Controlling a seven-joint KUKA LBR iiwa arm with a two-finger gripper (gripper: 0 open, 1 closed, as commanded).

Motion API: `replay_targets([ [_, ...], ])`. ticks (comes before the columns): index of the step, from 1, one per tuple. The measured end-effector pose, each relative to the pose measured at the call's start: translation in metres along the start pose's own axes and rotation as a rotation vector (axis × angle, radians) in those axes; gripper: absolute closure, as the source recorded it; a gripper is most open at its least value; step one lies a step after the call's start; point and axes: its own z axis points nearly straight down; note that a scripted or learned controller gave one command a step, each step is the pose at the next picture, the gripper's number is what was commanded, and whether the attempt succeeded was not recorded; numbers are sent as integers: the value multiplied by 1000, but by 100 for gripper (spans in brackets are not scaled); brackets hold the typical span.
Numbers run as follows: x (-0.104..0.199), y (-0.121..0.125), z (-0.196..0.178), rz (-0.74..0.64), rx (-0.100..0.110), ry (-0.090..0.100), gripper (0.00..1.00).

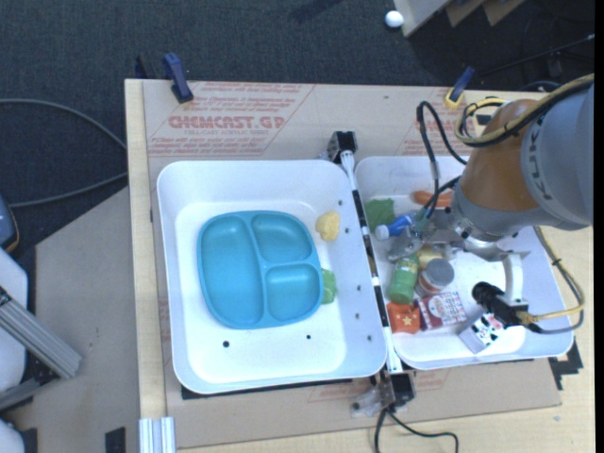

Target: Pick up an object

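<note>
Over the right white bin (543, 343), the gripper (422, 243) sat low among small cluttered objects; its jaw state I could not tell.

Bench board (226, 121): red print, seemingly "CHEMCAST GP".

Grey arm (566, 159), orange band (500, 173)

blue tray (257, 268) | white bins (179, 206) | yellow lump (327, 225) | red packet (403, 317) | orange band (500, 168)
</note>
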Motion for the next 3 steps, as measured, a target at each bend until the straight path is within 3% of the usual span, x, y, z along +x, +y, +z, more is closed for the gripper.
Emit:
replay_targets([
  [1,0,1,-11,1,-4,-1,100],
  [2,46,-40,-100,-1,-3,-1,100],
  [3,45,-40,-100,-1,-2,-1,0],
])
